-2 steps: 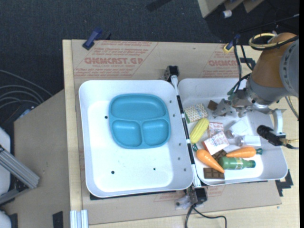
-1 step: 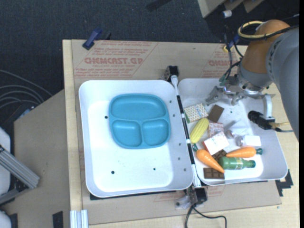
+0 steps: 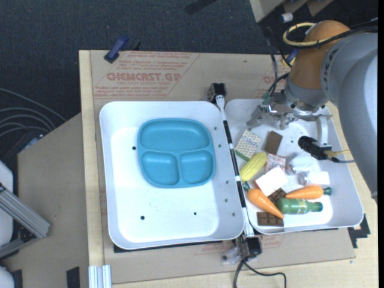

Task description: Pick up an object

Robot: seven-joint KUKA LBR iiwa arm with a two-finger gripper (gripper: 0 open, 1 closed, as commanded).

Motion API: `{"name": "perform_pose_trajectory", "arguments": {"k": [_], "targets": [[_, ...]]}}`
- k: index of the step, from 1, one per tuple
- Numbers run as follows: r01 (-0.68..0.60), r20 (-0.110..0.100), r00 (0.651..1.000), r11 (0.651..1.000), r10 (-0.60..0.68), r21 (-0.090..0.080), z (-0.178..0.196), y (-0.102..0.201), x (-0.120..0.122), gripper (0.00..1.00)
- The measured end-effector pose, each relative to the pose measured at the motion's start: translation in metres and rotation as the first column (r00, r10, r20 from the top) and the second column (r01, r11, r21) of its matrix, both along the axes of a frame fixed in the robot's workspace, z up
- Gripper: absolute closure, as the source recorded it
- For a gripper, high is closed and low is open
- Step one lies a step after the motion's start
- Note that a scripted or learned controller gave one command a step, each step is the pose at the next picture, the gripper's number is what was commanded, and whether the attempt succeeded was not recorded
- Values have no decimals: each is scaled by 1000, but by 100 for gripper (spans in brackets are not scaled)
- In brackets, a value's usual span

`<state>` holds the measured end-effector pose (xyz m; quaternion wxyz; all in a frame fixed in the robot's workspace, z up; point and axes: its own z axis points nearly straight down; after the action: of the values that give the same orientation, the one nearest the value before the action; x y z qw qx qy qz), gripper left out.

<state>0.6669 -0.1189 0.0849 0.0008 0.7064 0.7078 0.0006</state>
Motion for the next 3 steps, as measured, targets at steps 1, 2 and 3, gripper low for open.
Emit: {"name": "perform_pose_trajectory", "arguments": {"k": [1, 2, 3], "targets": [[1, -3, 1000, 1000, -1, 0, 0, 13, 0, 0], [1, -3, 1000, 1000, -1, 0, 0, 20, 0, 0], [1, -4, 1000, 1000, -1, 0, 0, 20, 0, 0]]}}
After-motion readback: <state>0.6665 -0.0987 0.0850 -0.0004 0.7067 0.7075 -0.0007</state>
